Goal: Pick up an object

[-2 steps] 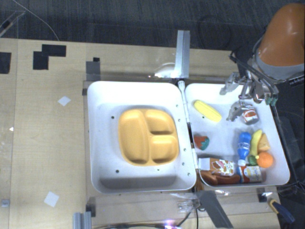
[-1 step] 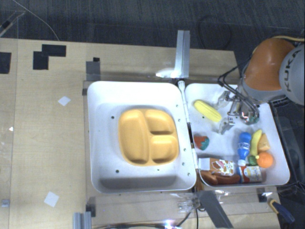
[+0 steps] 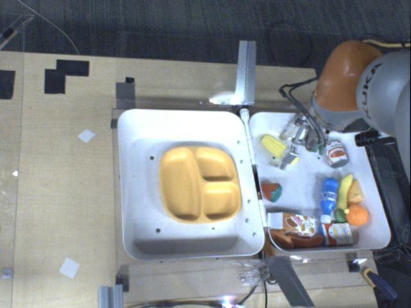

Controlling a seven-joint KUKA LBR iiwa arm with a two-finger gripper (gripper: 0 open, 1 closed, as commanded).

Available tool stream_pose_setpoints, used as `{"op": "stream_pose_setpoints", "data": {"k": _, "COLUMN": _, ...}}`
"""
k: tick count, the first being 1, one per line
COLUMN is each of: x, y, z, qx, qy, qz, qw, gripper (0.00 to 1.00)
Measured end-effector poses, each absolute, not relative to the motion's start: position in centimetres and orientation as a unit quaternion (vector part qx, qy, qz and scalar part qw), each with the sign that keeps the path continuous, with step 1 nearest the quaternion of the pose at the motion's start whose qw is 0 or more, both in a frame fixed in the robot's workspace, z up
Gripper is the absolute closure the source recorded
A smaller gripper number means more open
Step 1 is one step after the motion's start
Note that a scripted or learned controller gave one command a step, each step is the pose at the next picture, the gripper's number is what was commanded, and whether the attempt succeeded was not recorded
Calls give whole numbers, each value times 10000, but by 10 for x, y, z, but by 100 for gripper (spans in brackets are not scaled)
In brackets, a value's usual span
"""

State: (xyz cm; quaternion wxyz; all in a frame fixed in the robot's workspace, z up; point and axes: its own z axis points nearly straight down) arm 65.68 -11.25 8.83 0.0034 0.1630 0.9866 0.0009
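Likeliest target, judging by where the arm sits: the yellow corn cob (image 3: pixel 274 145), lying in the upper-left part of the right bin (image 3: pixel 379 226), on the bin floor. Nothing looks lifted. The tool (image 3: pixel 290 154) hangs right beside the cob's right end, approx. touching or just above it; the view is too blurry there to say which. Can't tell whether the tool is spread or clenched, and nothing is plainly caught in it, so no grasp can be claimed.

Other candidates in the same bin: a small jar w/ red label (image 3: pixel 335 153) near the wrist, a red strawberry-like toy (image 3: pixel 272 191) toward the bin's left wall, a blue bottle (image 3: pixel 329 196) next to a banana (image 3: pixel 347 190), an orange (image 3: pixel 358 215) just below them, and along the lower edge a snack packet (image 3: pixel 300 223), a hot dog (image 3: pixel 297 239) and a red-label bottle (image 3: pixel 338 234) lying flat.

The left bin (image 3: pixel 138 236) carries a yellow divided tray (image 3: pixel 198 183) in its middle. Both bins sit on the wooden surface (image 3: pixel 58 191).

Progress: approach looks done, arm is down in the right bin over the cob. Left to do: close on an item, confirm hold, lift clear. Early-to-mid stage, pick not yet made.
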Motion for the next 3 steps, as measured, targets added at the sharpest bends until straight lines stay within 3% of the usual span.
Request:
{"op": "stream_pose_setpoints", "data": {"k": 1, "x": 662, "y": -111, "z": 104, "qx": 1596, "qy": 9871, "qz": 10, "qw": 124, "gripper": 100}}
{"op": "stream_pose_setpoints", "data": {"k": 2, "x": 665, "y": -101, "z": 174, "qx": 2234, "qy": 9747, "qz": 14, "qw": 82, "gripper": 100}}
{"op": "stream_pose_setpoints", "data": {"k": 3, "x": 656, "y": -38, "z": 200, "qx": 3127, "qy": 9498, "qz": 22, "qw": 44, "gripper": 100}}
